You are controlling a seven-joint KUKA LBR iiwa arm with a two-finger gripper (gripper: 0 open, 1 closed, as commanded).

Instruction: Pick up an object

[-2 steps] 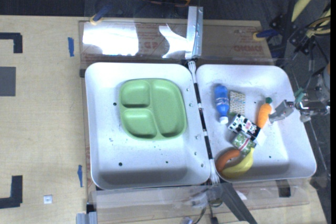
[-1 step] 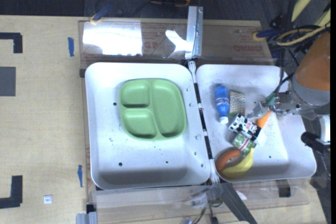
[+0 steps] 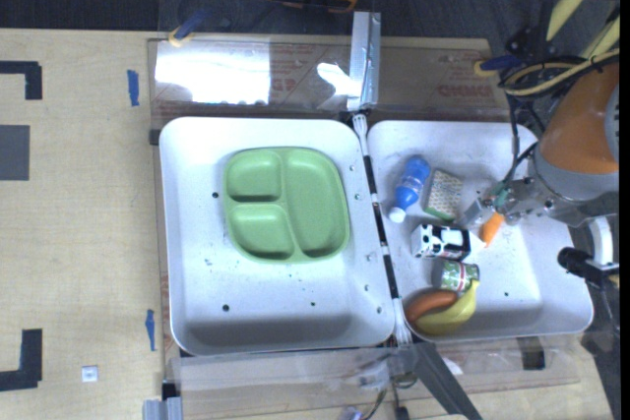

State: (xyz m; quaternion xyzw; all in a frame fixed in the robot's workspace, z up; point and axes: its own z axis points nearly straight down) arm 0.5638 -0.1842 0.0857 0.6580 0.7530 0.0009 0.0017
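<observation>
Orange carrot-like piece (image 3: 489, 229), centre-right of frame, lying in right bin (image 3: 551, 308) just below and touching or nearly touching gripper (image 3: 495, 208); likely target, judging by closeness. Open or closed: cannot tell, tip too small and cluttered with green and grey parts. Not seen clamped, so not counted as held. Risks: small, slim, probably slick, so could squirt sideways or roll on the smooth bin floor if pinched off-centre. Could get nudged toward patterned packet (image 3: 445, 195) just to its left, or toward black-and-white cow toy (image 3: 440, 239) at lower left, spoiling the approach. Could also catch the packet edge instead of the piece, given how near they sit. If coming down too hard, may press the piece flat against the floor and close on nothing. Further clutter lower in the bin: can (image 3: 458, 274) on banana (image 3: 455, 308), reddish fruit (image 3: 423, 302) beside it; blue bottle (image 3: 411, 184) at upper left of the bin. Well apart from the tip, low collision risk. Arm pose: reaching in from right edge of frame, orange band (image 3: 581, 128) at upper right, wrist angled down and leftward, tip low over the bin's middle-right. Green divided plate (image 3: 287, 204) in left bin (image 3: 187, 211), not involved.
</observation>
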